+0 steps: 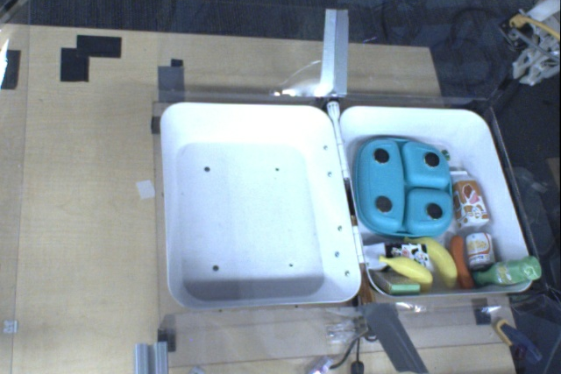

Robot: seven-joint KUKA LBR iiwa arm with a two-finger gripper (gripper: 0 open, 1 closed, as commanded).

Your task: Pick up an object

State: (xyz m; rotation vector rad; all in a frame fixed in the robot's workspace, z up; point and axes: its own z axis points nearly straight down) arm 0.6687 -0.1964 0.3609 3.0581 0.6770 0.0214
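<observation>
the right bin (491, 136) is packed with a blue four-hole tray (405, 187), two bananas (438, 257) lying below it, a carrot (462, 265), a small can (478, 248), a carton (471, 201) and a green item (508, 272) in the near right corner. the left bin (175, 188) is seen beside it on the counter (79, 215). the end effector (536, 44) is seen at the upper right, well apart from both bins; its state cannot be told.
</observation>
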